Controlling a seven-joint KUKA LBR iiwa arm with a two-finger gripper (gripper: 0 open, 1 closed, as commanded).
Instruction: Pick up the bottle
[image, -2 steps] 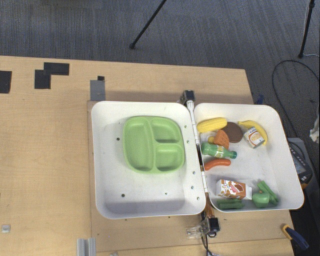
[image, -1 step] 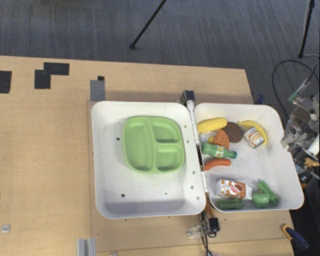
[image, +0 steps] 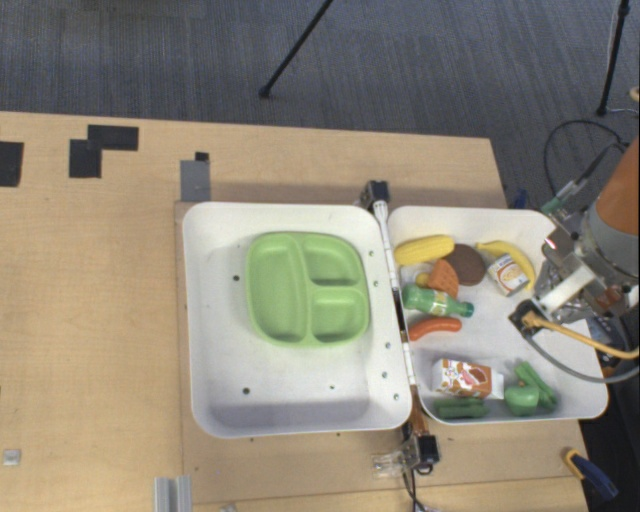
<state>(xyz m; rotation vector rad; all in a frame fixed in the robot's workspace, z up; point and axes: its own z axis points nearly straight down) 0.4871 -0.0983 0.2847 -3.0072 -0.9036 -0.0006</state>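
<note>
The bottle (image: 437, 301) is small and green, lying on its side near the left wall of the right bin (image: 575, 405). It rests between an orange toy food piece (image: 441, 276) and a red sausage (image: 433, 327). My gripper (image: 598, 297) hangs over the right edge of that bin, well to the right of the bottle and apart from it. Nothing shows in its grasp.
The right bin also holds a yellow corn cob (image: 424, 249), a banana (image: 503, 253), a brown disc (image: 467, 264), a small jar (image: 509, 274), a printed packet (image: 463, 378) and green toy vegetables (image: 528, 392). A green divided plate (image: 305, 288) lies in the left bin (image: 215, 380).
</note>
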